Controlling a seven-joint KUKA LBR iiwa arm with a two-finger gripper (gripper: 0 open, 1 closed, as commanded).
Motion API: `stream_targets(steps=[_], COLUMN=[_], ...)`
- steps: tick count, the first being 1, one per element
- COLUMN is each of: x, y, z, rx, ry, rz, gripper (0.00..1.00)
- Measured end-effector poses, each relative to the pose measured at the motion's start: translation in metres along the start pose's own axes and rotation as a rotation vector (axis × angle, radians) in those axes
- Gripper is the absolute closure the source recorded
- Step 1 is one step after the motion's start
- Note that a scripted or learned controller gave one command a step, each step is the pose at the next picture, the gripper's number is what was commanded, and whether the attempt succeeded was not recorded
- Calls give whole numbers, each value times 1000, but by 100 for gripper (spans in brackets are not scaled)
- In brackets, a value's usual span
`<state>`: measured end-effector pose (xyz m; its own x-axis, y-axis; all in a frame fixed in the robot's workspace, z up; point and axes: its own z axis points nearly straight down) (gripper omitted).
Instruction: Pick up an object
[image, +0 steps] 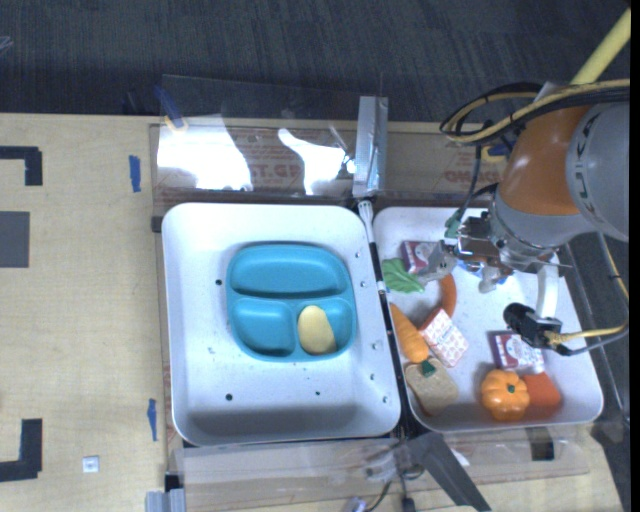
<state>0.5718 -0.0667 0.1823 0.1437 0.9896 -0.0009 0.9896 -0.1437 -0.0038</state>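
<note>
a yellow potato (316, 329) is held in the blue divided tray (262, 275) in the left bin (190, 330). the right bin (585, 385) is crowded with a carrot (409, 338), pumpkin (504, 393), bread slice (431, 384) and packets. the gripper (487, 262) is seen over its upper edge; whether anything is gripped cannot be told. open floor is left around the tray.

A: Describe the counter (80, 300).

B: Light wood-grain surface. Black angular marks sit near its left edge, with small blue tape pieces (134, 172) close to the bins.

A: What rests directly on it?

B: Two shallow white bins, side by side and touching along the centre. The left bin (190, 330) holds a blue divided tray. The right bin (585, 395) holds assorted toy food items. A clear, reflective panel (260, 150) stands along the far side, behind the left bin.
</note>
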Motion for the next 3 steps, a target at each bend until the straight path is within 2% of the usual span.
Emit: stream_targets(steps=[1,2,3], x=[-42,-42,12], y=[28,28,70], z=[95,85,-5], rx=[-7,-8,-8], ry=[2,1,2], rz=[-22,-22,-25], gripper=[0,100,100])
